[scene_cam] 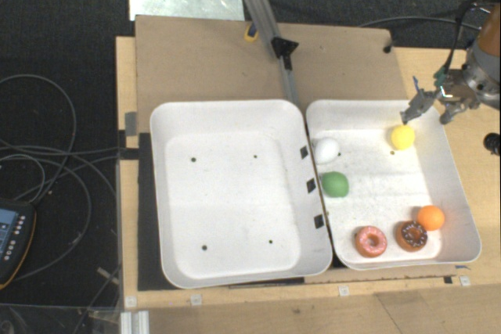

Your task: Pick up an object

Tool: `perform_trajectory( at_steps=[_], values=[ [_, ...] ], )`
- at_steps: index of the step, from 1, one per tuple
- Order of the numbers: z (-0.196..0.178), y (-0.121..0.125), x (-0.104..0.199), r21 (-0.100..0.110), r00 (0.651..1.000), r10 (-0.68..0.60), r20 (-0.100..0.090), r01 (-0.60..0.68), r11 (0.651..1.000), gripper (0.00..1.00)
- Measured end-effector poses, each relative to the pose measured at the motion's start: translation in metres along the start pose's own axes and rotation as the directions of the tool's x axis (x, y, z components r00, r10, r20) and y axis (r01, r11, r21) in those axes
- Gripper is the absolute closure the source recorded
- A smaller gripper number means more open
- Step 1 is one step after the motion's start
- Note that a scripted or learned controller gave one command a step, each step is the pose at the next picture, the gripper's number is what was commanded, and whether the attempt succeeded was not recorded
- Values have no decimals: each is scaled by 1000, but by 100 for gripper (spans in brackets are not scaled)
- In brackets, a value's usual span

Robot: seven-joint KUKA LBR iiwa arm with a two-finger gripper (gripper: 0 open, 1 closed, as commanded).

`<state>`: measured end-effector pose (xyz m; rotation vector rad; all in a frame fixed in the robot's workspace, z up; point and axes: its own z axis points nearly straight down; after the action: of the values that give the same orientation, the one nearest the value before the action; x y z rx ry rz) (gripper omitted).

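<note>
The right bin (458, 192) holds several small objects. A yellow ball (402, 137) lies near its far right corner. A white ball (326, 149) and a green ball (335, 184) rest by its left wall. Along the near edge sit a pink-iced donut (371, 241), a chocolate donut (412, 235) and an orange ball (430, 217). My gripper (429, 115) hovers over the bin's far right rim, just above and right of the yellow ball. Its two fingers are spread open and hold nothing.
The left bin (160, 168) stands beside the right one, joined by black clips. A grey pole (258, 0) slants across the back of the brown bench. Cables lie on the dark floor to the left.
</note>
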<state>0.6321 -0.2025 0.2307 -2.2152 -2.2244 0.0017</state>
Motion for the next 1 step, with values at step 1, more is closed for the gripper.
perform_trajectory(
  at_steps=[1],
  values=[
    [-3, 1, 0, -4, 1000, -2, 2, 2, 1000, 0]
  ],
)
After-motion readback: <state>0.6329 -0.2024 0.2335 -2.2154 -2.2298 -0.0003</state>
